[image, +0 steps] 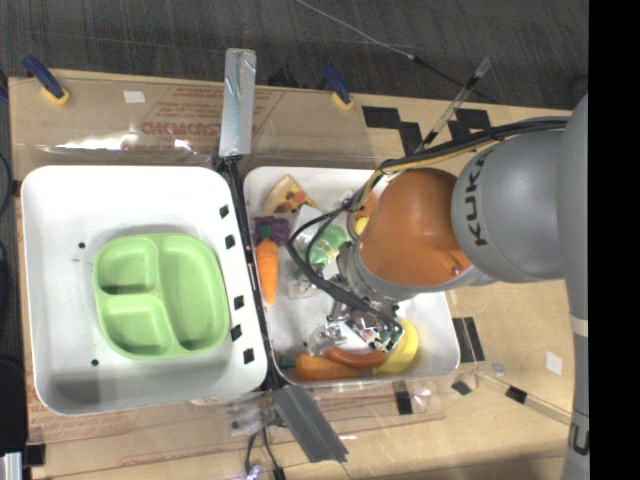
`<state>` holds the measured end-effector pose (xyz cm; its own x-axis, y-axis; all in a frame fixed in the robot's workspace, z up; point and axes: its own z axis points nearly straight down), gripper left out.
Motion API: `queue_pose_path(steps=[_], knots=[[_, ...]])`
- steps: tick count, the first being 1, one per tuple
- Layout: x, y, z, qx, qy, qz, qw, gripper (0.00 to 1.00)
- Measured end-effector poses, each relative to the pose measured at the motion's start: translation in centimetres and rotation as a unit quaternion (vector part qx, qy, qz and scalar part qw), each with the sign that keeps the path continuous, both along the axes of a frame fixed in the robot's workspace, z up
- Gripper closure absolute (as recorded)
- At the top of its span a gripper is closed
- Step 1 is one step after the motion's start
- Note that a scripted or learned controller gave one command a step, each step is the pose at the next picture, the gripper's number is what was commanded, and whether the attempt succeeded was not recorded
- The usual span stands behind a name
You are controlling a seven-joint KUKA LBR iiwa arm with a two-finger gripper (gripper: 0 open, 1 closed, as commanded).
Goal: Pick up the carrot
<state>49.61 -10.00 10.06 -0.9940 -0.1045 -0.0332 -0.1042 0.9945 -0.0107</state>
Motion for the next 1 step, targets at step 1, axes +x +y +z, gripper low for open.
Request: queue_pose_path(steps=[1], knots=[[-0.18, 0.28, 0.77, 0.0013, 0.005, 0.005, 1.0000, 1.00]])
